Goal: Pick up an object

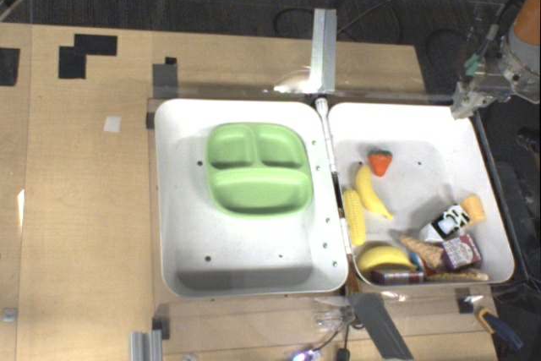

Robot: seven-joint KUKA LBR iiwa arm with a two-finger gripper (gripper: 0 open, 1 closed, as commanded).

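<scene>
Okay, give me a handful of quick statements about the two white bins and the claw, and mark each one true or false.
1. The green divided plate lies in the left bin. True.
2. The toy strawberry sits on the green divided plate. False: it lies in the right bin, near the top of the toy banana.
3. The claw is at the right bin's far right corner. True.
4. The claw holds the toy banana. False: the toy banana lies on the bin floor, well apart from the claw.
5. The toy corn cob lies beside the divider between the bins. True.
6. Most of the objects are piled in the left bin. False: they cluster at the right bin's near edge.
</scene>
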